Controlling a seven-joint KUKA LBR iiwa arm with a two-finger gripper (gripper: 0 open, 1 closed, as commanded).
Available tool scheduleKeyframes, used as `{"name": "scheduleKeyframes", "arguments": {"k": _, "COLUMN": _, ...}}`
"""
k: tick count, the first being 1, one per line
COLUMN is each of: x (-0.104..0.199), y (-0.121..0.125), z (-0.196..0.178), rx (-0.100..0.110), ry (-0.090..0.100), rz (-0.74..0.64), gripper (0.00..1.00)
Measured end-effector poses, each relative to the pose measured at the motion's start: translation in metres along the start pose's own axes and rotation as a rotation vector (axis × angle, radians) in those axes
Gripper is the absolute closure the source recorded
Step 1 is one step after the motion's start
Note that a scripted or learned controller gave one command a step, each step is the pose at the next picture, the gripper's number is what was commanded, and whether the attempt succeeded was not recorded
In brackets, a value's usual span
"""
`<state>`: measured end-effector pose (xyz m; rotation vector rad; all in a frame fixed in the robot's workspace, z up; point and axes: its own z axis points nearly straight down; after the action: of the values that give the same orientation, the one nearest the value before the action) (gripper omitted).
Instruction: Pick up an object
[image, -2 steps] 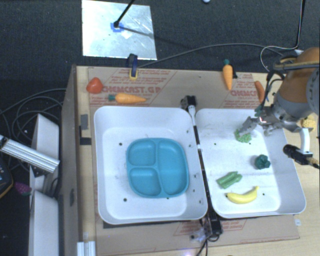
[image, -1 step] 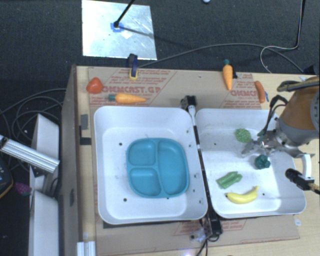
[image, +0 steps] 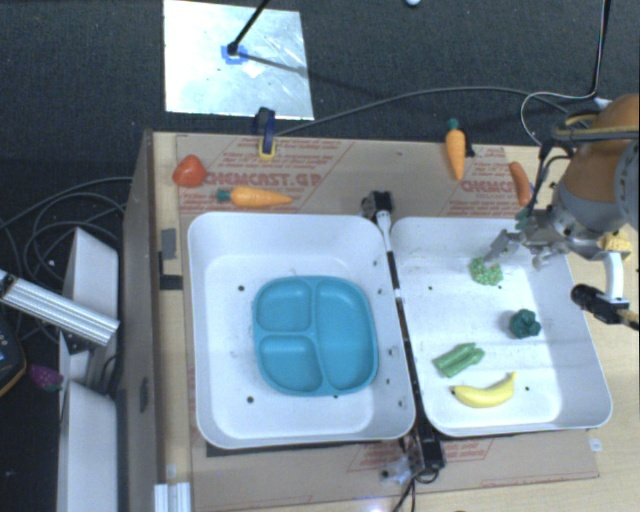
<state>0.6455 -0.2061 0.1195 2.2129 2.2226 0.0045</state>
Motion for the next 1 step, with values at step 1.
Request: {"name": "scheduleKeyframes", "arguments": {"k": 1, "x": 0.0391, "y": 0.0003, "z": 0.0349, "rx": 0.004, "ry": 0.002, "rz": -0.001, "gripper": 0.00}}
